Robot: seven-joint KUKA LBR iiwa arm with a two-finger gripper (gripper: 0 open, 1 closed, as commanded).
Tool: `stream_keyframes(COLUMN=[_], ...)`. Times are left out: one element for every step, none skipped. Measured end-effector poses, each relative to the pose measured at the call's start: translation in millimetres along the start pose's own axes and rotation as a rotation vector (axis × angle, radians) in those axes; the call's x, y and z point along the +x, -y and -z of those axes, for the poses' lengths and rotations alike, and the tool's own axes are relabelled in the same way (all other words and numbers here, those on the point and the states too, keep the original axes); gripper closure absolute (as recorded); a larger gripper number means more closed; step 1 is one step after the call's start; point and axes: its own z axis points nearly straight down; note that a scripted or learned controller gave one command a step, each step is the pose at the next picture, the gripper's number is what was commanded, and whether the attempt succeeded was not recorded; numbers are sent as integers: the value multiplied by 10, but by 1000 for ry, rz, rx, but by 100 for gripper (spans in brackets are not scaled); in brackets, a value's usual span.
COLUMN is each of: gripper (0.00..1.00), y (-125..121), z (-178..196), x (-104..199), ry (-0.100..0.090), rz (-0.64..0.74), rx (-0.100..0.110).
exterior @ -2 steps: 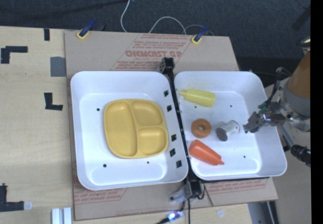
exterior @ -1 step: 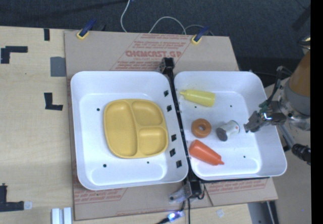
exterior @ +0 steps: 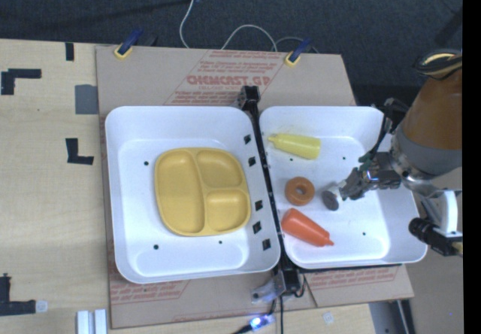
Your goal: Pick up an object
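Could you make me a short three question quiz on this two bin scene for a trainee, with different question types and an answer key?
1. True or false: the yellow plastic divided plate lies in the left white bin.
2. Multiple choice: which thing lies nearest the gripper in the right white bin?
A. the yellow plastic squeeze bottle
B. the small grey round object
C. the orange plastic carrot
3. Fill in: between the bottle and the carrot lies the brown ring-shaped ____.

Key
1. True.
2. B; it lies just at the gripper's tip.
3. Doughnut.
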Motion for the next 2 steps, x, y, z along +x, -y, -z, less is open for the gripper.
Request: stream_keyframes(gripper=[100, 100], y=[-52, 1], z=[94, 6], x=[554, 1020], ry=[0, 1], rz=[1, -1], rx=[-1, 2])
